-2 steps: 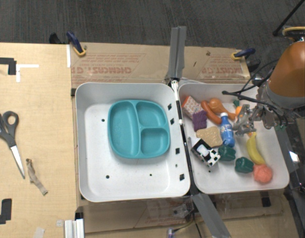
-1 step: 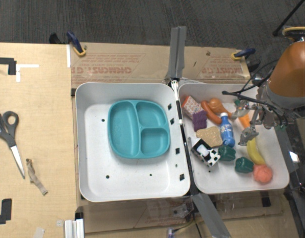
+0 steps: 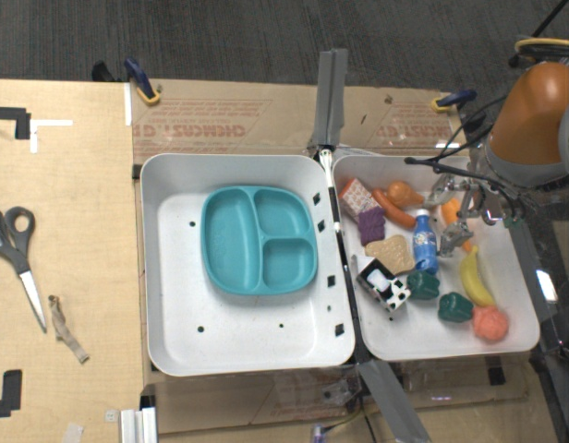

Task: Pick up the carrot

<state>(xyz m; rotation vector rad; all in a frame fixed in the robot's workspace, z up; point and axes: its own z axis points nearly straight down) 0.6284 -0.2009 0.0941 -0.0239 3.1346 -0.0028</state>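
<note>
I have the pincer hovering over the right bin, grip state unclear; next, shift left onto the carrot

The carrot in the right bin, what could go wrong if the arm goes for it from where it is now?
1. The carrot lies packed among a purple block, a blue bottle and an orange piece, so the gripper may well catch a neighbour instead.
2. The gripper sits right of the carrot, by the bottle; moving across could tip that bottle.
3. The carrot is close to the bin wall, which leaves little room.
</note>
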